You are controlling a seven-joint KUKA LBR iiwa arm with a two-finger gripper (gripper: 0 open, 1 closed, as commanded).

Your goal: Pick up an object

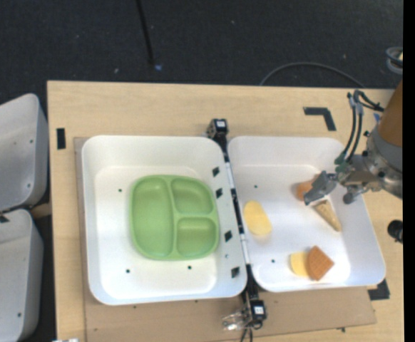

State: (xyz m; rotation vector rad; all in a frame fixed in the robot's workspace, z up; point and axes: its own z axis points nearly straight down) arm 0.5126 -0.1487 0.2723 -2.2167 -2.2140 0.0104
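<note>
Orange-brown square piece (320,263) lies in the right bin (286,155) at its near edge, touching a small yellow disc (299,264) on its left. Yellow oval item (257,218) sits further back, near the divider. Tan wedge (328,213) lies just below the gripper (334,189). Fingers are spread apart, gripping nothing; an orange object (304,189) rests beside the left finger. Green divided plate (174,216) occupies the left bin (100,155).
</note>
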